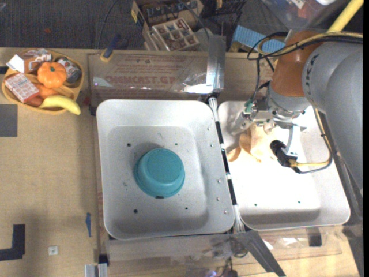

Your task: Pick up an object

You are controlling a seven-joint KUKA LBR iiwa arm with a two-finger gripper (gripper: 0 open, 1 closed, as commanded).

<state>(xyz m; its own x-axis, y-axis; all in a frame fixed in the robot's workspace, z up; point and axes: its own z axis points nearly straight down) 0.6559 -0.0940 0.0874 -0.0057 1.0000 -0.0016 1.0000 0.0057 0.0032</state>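
My gripper (258,122) sits low in the right bin (300,203), at that bin's upper left, just beside the divider between the 2 bins. I cannot tell from this slanted view how it is set.

Right under and against my gripper lies a pale tan, soft-looking object (249,145); its outline is crumpled and uneven, lit brightly, and a small orange-tan lobe of it reaches toward the bin's left wall. What it is exactly I cannot make out. I cannot see it lifted, only touching or overlapped by my tool.

In the left bin (115,126), near the middle of the frame, rests 1 teal bowl (160,172), round, plain, turned mouth-down.

Above the left bin lies 1 clear plastic bag (150,77) with faint lettering printed across it, too washed out for me to read. At the upper left of the frame stands 1 yellow dish (11,89) holding toy food: 1 orange pumpkin (52,74), 1 yellow banana (61,103), and a few small printed packets whose writing is too small to read.

My orange band (291,68) shows at the upper right, with my grey arm (340,91) beyond it and a black cable (305,165) looping down over the right bin.
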